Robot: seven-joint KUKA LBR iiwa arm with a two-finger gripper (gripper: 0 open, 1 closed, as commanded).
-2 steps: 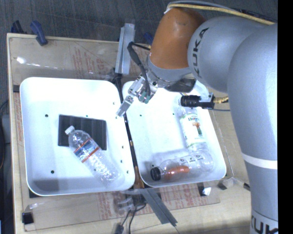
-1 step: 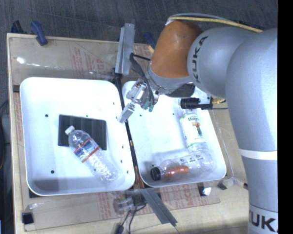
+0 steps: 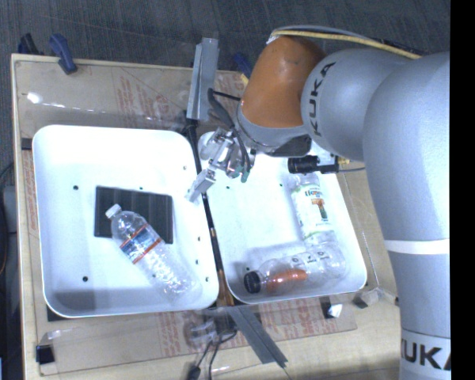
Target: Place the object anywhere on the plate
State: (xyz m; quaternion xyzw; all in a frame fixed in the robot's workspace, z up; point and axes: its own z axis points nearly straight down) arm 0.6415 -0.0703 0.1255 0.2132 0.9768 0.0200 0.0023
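Note:
A flat black square plate (image 3: 154, 209) lies in the left white bin (image 3: 63, 157). A clear water bottle (image 3: 146, 250) with a red and blue label lies on its side in that bin; its white cap end rests on the plate and its body runs off the plate toward the front right. My gripper (image 3: 207, 174) hangs over the divide between the two bins, near their back edge, above and to the right of the plate. I see nothing in it.
The right bin (image 3: 245, 228) holds a clear bottle with a white and orange label (image 3: 312, 207) along its right side and a dark-capped bottle with an orange label (image 3: 289, 274) lying across its front. The grey arm (image 3: 356, 109) covers the back right.

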